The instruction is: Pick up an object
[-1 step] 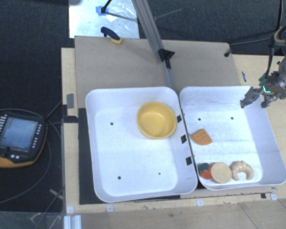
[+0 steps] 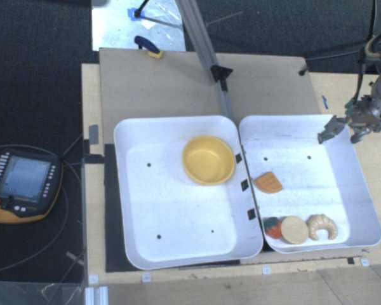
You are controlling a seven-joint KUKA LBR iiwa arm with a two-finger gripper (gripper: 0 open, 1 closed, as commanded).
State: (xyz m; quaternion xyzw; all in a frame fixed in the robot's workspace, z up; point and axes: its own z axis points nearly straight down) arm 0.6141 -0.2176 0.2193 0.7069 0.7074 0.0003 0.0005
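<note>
A yellow bowl (image 2: 208, 160) sits upright in the left bin (image 2: 152, 227), near its back right corner. In the right bin (image 2: 292, 145) an orange wedge (image 2: 268, 183) lies near the middle left. Along that bin's front edge a red and green piece (image 2: 272, 226), a round tan biscuit (image 2: 294, 229) and a croissant (image 2: 322, 226) lie in a row. My gripper (image 2: 338, 136) hangs over the right bin's back right corner, well above the floor. It is open, with nothing between its fingers, and stands far from every object.
A slanted metal pole (image 2: 200, 33) crosses the board behind the bins and ends at a clamp (image 2: 221, 74). A blue and yellow clip (image 2: 147, 45) lies at the board's back left. A teach pendant (image 2: 19, 184) rests on the floor at left.
</note>
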